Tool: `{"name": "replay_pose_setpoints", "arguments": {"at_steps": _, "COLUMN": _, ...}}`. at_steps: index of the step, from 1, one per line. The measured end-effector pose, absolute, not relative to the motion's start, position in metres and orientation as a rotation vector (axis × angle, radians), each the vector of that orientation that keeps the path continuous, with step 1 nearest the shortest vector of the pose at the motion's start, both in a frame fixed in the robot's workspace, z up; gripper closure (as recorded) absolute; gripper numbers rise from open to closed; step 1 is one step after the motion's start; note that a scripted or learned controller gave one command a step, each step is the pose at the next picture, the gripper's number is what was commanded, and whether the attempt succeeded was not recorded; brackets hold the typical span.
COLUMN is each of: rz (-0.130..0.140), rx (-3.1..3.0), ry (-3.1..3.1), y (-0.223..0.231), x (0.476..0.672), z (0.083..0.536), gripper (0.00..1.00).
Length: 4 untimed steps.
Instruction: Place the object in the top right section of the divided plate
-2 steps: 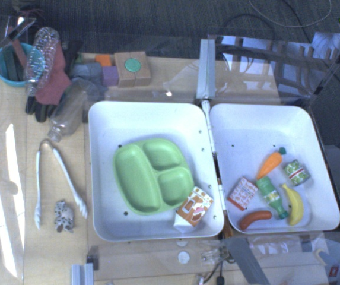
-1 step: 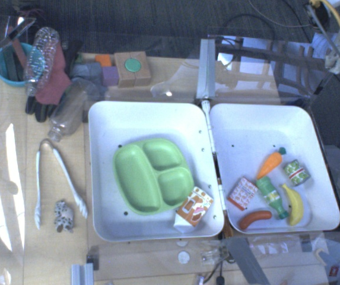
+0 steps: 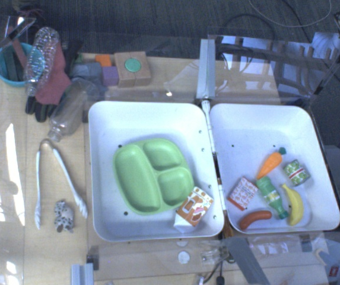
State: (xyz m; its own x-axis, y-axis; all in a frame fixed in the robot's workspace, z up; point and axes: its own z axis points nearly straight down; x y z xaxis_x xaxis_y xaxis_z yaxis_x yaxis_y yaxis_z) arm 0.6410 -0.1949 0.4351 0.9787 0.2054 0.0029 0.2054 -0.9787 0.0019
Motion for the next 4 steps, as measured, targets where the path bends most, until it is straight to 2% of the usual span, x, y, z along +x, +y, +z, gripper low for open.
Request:
{"name": "replay_pose_setpoints", "arguments": {"at_steps": 1, "rz": 0.005, "rx": 3.032, "ry": 0.818, "y": -0.134, "x": 0.654, "z": 0.435, "gripper": 1.0}}
{"name": "replay_pose_setpoints", "arguments": {"at_steps": 2, "rz": 0.009, "rx": 3.122, "ry": 0.326, "y": -0.204, "x": 0.642, "z": 0.436, "gripper": 1.0}}
{"name": "replay_pose_setpoints", "arguments": {"at_steps": 3, "rz": 0.009, "rx": 3.122, "ry": 0.328, "y": -0.204, "x": 0.643, "z": 0.436, "gripper": 0.0}}
{"name": "replay_pose_setpoints", "arguments": {"at_steps": 4, "rz": 0.019, "rx": 3.118, "ry": 0.342, "y": -0.201, "x": 0.644, "z": 0.448, "gripper": 1.0}}
